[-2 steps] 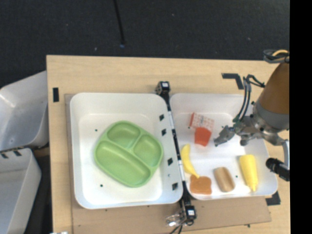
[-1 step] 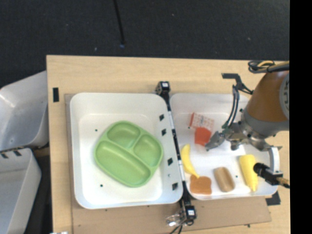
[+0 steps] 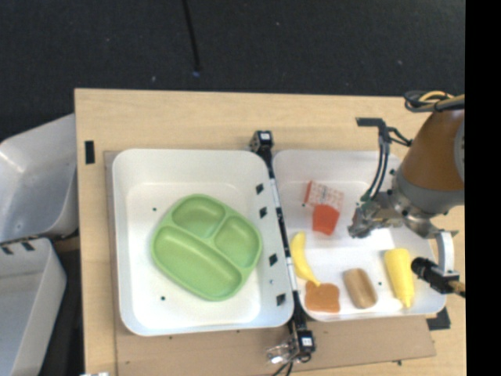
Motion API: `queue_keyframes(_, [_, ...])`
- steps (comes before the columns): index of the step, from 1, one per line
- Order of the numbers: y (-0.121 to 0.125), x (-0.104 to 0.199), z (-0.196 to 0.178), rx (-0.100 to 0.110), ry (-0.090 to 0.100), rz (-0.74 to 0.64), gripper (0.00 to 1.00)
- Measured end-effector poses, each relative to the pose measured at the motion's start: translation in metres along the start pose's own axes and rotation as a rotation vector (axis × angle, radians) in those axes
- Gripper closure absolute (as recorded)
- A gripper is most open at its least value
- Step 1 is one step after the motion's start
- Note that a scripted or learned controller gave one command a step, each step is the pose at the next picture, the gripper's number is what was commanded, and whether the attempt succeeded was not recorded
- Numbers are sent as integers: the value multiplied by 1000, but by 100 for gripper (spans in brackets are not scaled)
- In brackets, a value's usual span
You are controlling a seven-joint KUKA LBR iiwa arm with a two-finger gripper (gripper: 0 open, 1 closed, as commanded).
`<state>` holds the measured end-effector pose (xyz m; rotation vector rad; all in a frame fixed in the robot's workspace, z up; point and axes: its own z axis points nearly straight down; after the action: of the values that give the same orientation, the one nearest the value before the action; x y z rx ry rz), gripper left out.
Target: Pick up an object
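Note:
The right bin (image 3: 344,167) holds several toy foods. A red block with a white striped wrapper (image 3: 324,210) lies near its middle. A yellow banana (image 3: 300,258) lies along the left wall, with an orange piece (image 3: 322,297) below it. A brown bread roll (image 3: 361,287) and a yellow corn cob (image 3: 400,276) lie near the front. My gripper (image 3: 362,224) hangs low over the bin floor, just right of the red block and above the roll. Nothing shows between its tips.
The left bin (image 3: 129,210) bears a green divided plate (image 3: 207,245). A black-clipped divider (image 3: 274,225) runs between the bins. The orange-banded arm (image 3: 434,159) covers the right bin's far right side. Pale containers (image 3: 31,202) stand off the bench's left edge.

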<state>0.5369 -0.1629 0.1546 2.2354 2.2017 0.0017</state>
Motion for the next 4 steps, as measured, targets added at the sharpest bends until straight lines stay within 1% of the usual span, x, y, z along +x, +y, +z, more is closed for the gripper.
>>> queue_keyframes(1, [5,-12,-55,-2,-1,-2,100])
queue_keyframes(2, [6,-13,-73,0,0,-5,100])
queue_keyframes(3, [3,49,-75,2,4,-23,100])
queue_keyframes(4, [1,105,-69,3,3,-21,100])
